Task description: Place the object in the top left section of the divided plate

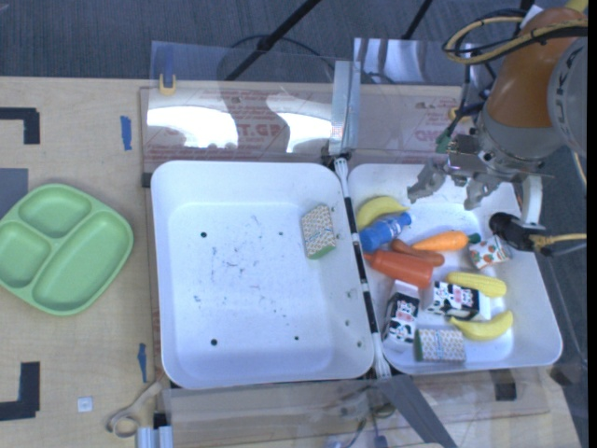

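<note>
The green divided plate [65, 292] lies on the wooden bench at the far left, with nothing in its three sections. My gripper [450, 190] hovers over the back of the right bin [541, 315], above a yellow banana [375, 209], a blue bottle [382, 232] and an orange carrot [438, 242]. Its fingers are spread open with nothing between them. A patterned sponge [319, 230] lies alone in the left bin [242, 297], near its right wall.
The right bin also holds an orange-red cylinder [404, 266], a second banana [478, 284], a third banana [485, 326], black-and-white cartons [402, 318] and a small patterned block [438, 344]. A metal divider [343, 110] and clear panels stand behind the bins.
</note>
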{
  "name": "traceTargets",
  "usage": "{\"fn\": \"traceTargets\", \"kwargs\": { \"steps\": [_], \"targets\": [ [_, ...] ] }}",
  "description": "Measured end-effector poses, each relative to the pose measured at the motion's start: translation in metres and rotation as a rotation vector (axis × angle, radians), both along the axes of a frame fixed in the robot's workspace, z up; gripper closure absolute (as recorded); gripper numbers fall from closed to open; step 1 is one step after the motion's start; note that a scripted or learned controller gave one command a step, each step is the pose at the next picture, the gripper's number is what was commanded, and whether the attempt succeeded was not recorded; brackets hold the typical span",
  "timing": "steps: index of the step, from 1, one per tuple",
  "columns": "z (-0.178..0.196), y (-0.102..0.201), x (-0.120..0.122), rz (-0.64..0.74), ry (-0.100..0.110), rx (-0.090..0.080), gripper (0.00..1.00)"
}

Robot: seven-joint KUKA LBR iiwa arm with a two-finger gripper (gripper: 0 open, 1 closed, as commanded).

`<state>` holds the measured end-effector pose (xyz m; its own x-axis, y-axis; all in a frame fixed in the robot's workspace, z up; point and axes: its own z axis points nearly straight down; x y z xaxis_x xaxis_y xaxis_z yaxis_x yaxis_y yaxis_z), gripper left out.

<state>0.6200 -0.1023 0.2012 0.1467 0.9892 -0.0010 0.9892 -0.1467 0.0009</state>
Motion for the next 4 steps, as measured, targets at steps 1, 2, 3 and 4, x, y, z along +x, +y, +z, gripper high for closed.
{"fn": "traceTargets", "kwargs": {
  "steps": [1,2,3,4],
  "targets": [
    [0.000,0.000,0.000,0.000,0.000,0.000,0.00],
    [0.000,0.000,0.000,0.000,0.000,0.000,0.00],
    [0.047,0.022,0.048,-0.003,-0.001,0.000,0.00],
    [0.068,-0.024,0.047,0.016,-0.003,-0.001,0.00]
  ]
}}
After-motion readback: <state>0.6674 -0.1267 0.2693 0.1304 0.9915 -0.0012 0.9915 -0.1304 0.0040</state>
